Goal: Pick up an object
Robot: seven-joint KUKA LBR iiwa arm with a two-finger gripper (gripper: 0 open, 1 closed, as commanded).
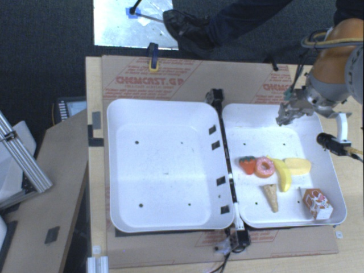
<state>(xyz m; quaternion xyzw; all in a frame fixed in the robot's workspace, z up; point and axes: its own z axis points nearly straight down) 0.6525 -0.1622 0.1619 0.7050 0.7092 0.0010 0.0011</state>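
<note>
Nearest the counter's front edge, in the right bin (250, 118), a small carton (317, 203) sits at the front right corner, an ice-cream cone (272, 197) just left of it. Behind them lie a banana (282, 174), lemon (297, 165), pink donut (264, 167) and red-green piece (247, 164). The hand (286, 115) hovers near the bin's rear edge, fingers too blurred to tell

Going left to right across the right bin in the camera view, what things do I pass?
Tomato → donut → cone → banana → lemon → box. The tool hangs over the bin's far part, above them all.
</note>
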